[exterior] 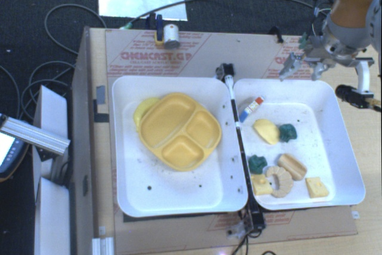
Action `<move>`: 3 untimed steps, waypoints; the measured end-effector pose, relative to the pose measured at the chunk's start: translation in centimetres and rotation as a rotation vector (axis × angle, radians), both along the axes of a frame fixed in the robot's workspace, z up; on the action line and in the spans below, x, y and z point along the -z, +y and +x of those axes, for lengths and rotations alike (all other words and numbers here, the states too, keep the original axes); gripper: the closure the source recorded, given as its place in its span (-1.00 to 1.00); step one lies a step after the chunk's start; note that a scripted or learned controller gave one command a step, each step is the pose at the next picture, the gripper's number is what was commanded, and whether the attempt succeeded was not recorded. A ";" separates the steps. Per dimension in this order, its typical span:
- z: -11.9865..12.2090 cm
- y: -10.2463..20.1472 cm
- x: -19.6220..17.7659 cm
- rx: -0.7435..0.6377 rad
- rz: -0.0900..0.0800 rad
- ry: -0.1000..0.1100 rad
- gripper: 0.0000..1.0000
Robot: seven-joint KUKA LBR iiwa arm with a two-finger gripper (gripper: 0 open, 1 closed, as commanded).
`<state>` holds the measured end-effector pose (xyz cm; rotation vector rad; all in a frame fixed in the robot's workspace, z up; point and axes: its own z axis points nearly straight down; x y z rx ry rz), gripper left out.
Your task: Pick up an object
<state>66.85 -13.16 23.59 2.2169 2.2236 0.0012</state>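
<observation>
My gripper (305, 67) hangs over the back rim of the right bin (340, 122), open, its two fingers spread with nothing between them. Down in that bin lie a white marker with red and blue ends (251, 107), a yellow lemon-shaped piece (266, 131), two dark green pieces (287, 132) (258, 163), a tan bread roll (292, 166), a pale ring (280, 181) and two yellow blocks (261, 186) (316, 188). All of them sit nearer the front than the gripper.
The left bin (128, 188) holds a yellow divided tray (179, 130) resting on a yellow dish (142, 111). A black clip (225, 71) sits where the two bins meet at the back. Cables and a small cylinder (171, 36) lie behind the bins.
</observation>
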 end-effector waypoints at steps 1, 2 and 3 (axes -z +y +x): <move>-6.1 -0.4 10.9 0.002 0.001 0.004 -1.00; -8.5 -2.1 14.8 0.002 -0.001 -0.003 -1.00; -8.4 -2.0 13.8 0.001 -0.001 -0.006 1.00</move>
